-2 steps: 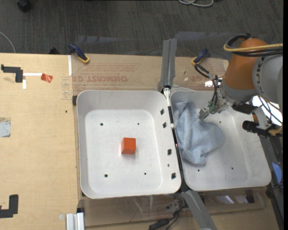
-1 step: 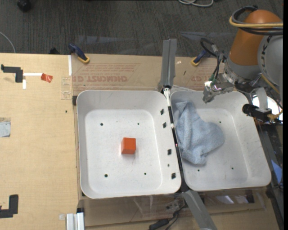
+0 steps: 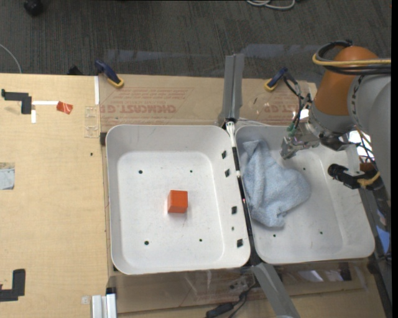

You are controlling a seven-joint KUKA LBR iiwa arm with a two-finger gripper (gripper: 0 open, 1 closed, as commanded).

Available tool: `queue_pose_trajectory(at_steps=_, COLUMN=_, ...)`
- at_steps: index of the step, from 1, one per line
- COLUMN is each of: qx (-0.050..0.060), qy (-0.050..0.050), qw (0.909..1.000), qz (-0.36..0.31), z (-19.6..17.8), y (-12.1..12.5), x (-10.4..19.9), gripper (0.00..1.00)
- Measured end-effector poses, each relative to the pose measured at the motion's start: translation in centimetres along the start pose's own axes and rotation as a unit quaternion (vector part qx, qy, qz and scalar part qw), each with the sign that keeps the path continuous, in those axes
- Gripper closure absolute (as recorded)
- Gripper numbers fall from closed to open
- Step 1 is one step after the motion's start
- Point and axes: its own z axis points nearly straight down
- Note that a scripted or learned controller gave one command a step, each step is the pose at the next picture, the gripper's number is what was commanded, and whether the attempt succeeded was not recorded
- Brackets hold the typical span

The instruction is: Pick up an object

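Orange block lies flat near the centre of the left bin. Crumpled pale blue cloth occupies the right bin toward 9 o'clock. Gripper sits just beside the cloth's 1 o'clock edge; nothing visibly held, grip state cannot be determined.

Two white bins side by side on cardboard sheet; blue-yellow clamps at sheet's rear edge.

1. Dark grey carpet covers the floor, with black cables trailing at the top.
2. A light wooden benchtop lies left.
3. Brown cardboard, clamped, lines the bench.
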Motion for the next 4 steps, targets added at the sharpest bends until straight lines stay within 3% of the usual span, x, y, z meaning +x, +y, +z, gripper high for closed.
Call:
queue_pose_trajectory(at_steps=1, qx=-0.002, qy=-0.001, qw=0.9988, qz=0.050, z=-2.0, y=0.3, x=1.2, gripper=1.00)
queue_pose_trajectory(at_steps=2, qx=-0.002, qy=-0.001, qw=0.9986, qz=0.052, z=-13.3, y=0.4, x=1.3, gripper=1.00)
queue_pose_trajectory(at_steps=3, qx=0.000, qy=0.000, qw=0.9978, qz=0.066, z=-1.2, y=-2.3, x=1.3, gripper=1.00)
queue_pose_trajectory(at_steps=4, qx=-0.002, qy=0.000, qw=0.9942, qz=0.107, z=-9.5, y=1.4, x=7.6, gripper=1.00)
